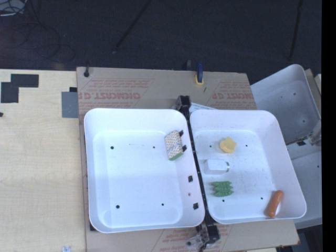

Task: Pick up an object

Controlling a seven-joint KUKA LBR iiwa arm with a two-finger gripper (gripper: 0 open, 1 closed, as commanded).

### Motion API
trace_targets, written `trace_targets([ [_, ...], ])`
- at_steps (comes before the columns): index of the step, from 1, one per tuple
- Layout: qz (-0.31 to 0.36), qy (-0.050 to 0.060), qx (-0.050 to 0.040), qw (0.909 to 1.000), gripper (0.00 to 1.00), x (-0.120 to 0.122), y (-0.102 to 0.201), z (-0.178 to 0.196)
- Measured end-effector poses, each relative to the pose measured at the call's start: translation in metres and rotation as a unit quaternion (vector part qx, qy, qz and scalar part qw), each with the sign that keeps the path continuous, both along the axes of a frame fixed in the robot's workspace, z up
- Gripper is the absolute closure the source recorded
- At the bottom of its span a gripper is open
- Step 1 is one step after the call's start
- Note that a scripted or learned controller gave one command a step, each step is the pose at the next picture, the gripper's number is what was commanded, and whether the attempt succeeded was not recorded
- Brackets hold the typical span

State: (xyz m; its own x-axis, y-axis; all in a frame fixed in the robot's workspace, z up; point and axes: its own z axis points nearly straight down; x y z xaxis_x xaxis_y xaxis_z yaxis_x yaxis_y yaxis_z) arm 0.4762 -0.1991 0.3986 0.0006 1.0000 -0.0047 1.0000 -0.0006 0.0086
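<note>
Patterned block [174, 145] lies against the left bin's [131, 188] right wall, orange sausage [273, 203] in the right bin's [252, 159] corner

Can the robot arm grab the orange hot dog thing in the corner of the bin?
Probably yes, but awkwardly. The orange sausage lies alone in the right bin, nothing on top. It sits tight against the bin's near-right corner wall, which could crowd the fingers.

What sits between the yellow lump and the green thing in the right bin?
A small white object lies between the yellow lump and the green thing, seen from the overhead camera.
</note>
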Motion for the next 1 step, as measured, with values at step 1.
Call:
trace_targets([
  [1,0.002,0.009,0.0044,0.9999,1.0,0.0141,0.0374,-0.1131],
])
